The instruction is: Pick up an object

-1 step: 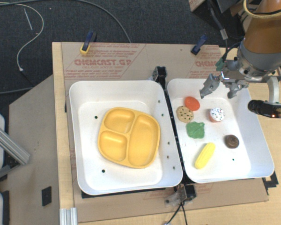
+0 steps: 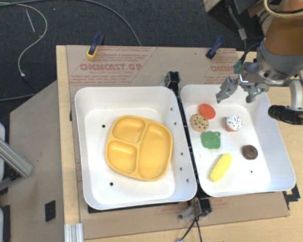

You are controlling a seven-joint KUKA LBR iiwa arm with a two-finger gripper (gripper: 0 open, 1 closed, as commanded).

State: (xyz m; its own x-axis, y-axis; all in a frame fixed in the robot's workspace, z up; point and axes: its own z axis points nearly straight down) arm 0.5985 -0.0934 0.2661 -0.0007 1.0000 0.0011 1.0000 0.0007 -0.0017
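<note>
Gripper (image 2: 237,93) hangs over the far edge of the right bin (image 2: 278,150), fingers spread apart, nothing between them. Nearest below lie the orange disc (image 2: 207,111) and white dotted cube (image 2: 234,123), likely first candidates. Cookie (image 2: 198,122), green piece (image 2: 210,139), brown disc (image 2: 250,152) and yellow corn (image 2: 220,167) sit apart (room for fingers all round). Left bin (image 2: 91,135) holds a yellow tray (image 2: 139,147).

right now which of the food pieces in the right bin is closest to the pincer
The orange-red round piece, at the bin's far edge just below the open pincer. The cookie and white speckled piece lie slightly farther.
</note>
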